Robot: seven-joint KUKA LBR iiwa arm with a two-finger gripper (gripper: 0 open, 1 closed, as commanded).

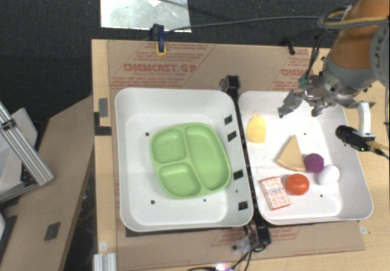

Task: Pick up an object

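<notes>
End effector (303, 103) open above right bin (350, 203); cheese wedge (291, 155) apex points up-right.

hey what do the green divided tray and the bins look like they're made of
Green tray: seems molded plastic, matte to slightly satin; even pale green color, rounded rims, three pressed compartments. Left bin and right bin: likely thin formed plastic, smooth white, with soft rounded corners and faint sheen. The look alone can't rule out coated metal for the bins.
</notes>
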